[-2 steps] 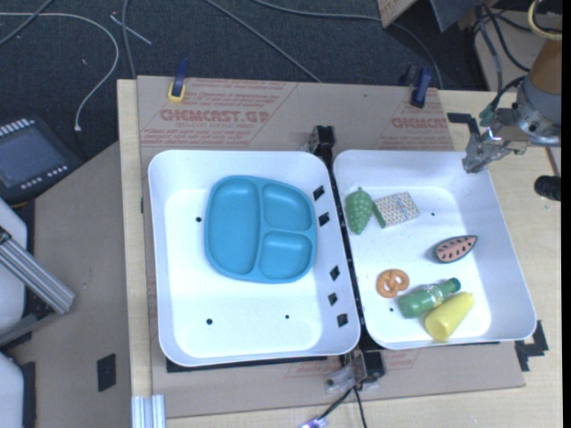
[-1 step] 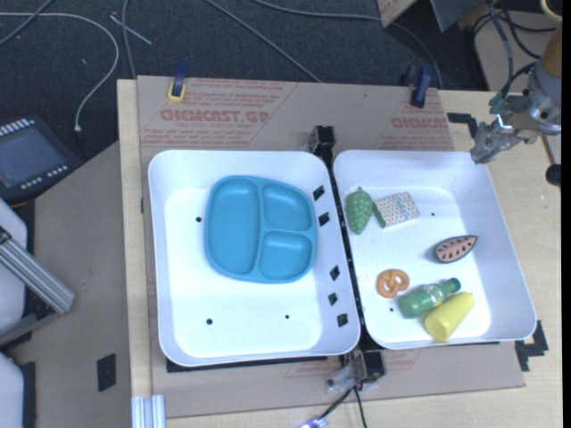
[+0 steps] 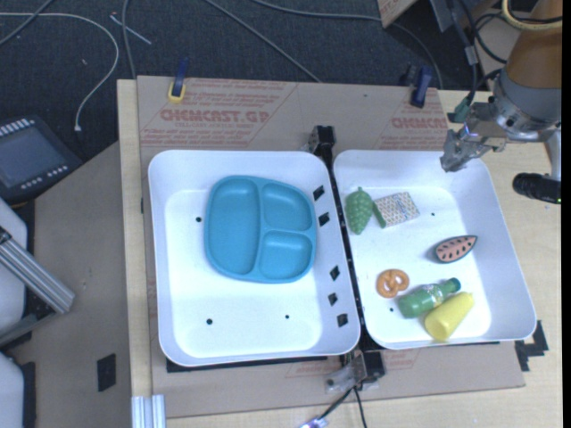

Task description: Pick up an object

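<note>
The right bin point(image 3: 473, 190) holds several small objects: a green bumpy fruit point(image 3: 359, 209), a patterned square pad point(image 3: 396, 208), a watermelon slice point(image 3: 455, 248), an orange pretzel point(image 3: 392, 283), a green bottle point(image 3: 426, 298) and a yellow piece point(image 3: 449, 316). My gripper point(image 3: 457, 154) hangs over the far right corner of that bin, up and away from all of them, with nothing seen in it.
The left bin point(image 3: 178, 292) carries a blue divided plate point(image 3: 260, 228). Black clips run along the seam between the bins point(image 3: 332, 239). Cables and a cardboard box lie beyond the bench's far edge; clamps sit on the far edge.
</note>
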`<state>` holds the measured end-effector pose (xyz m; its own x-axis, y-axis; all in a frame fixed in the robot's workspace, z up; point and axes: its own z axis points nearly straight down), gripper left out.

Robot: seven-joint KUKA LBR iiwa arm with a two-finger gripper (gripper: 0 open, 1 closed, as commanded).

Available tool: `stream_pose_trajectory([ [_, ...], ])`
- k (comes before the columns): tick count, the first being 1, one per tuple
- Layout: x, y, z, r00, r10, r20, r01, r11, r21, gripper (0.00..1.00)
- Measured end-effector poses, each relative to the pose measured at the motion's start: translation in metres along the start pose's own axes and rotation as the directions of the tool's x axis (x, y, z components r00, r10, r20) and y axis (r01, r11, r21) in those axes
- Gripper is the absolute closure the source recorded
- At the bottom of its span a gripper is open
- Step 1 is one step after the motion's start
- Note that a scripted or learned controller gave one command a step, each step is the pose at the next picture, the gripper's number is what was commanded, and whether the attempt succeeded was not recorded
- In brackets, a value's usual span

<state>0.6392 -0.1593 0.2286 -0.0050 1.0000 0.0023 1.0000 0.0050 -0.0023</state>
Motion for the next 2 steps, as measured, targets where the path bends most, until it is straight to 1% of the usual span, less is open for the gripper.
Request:
stream_pose_trajectory([
  [1, 0.052, -0.024, -0.002, 1.0, 0.0, -0.001, 0.0, 1.0, 0.001, 1.0],
  [2, 0.113, -0.038, 0.004, 1.0, 0.0, -0.001, 0.0, 1.0, 0.001, 1.0],
])
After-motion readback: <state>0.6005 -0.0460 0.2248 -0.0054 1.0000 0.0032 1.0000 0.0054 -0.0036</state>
